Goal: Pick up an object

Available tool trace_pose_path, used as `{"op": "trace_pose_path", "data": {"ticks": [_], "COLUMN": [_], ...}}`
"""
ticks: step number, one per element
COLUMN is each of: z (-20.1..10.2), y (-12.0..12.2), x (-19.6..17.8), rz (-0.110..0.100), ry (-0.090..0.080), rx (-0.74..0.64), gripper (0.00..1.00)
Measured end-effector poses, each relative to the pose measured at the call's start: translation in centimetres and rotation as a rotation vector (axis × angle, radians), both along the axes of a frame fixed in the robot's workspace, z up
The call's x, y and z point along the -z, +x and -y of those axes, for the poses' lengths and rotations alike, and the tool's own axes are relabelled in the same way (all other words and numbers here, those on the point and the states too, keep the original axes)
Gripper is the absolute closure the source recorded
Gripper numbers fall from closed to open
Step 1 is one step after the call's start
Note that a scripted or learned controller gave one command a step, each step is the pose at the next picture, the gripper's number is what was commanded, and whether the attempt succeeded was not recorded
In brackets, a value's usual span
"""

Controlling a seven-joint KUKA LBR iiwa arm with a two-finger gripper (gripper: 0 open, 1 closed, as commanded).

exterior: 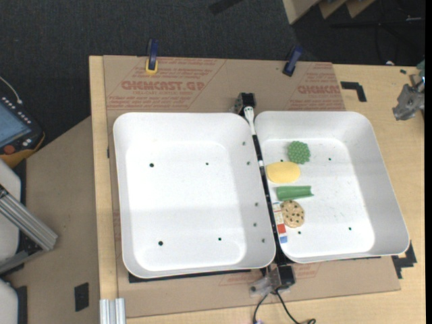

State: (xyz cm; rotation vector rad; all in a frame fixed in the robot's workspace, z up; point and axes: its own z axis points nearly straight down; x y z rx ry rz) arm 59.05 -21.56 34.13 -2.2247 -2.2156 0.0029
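At the far right edge, the grey metal gripper point(409, 101) sits well apart from the bins, too small and blurred to tell its state. So nothing is picked: the yellow lemon-shaped toy point(283, 173) lies in the right white bin point(378, 181), near its left wall. Next comes a reach left and down.

Cardboard sheet point(223, 79), upper left: red print is reading "CHEMCAST G.P".
Cardboard sheet, upper right: the same red print is showing, partly cut off.
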Motion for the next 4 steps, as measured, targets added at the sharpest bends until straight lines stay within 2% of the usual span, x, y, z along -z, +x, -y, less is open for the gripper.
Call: {"op": "trace_pose_path", "data": {"ticks": [1, 2, 3, 4], "z": [1.0, -0.1, 0.0, -7.4], "y": [-8.3, -6.4, -11.4, -7.6], "x": [-5.6, 6.9, 7.0, 8.4], "rz": [0.007, -0.007, -0.001, 0.001], "ry": [-0.003, 0.004, 0.002, 0.004], "rx": [0.001, -0.005, -0.001, -0.013], "gripper": [1.0, 1.0, 1.0, 1.0]}}
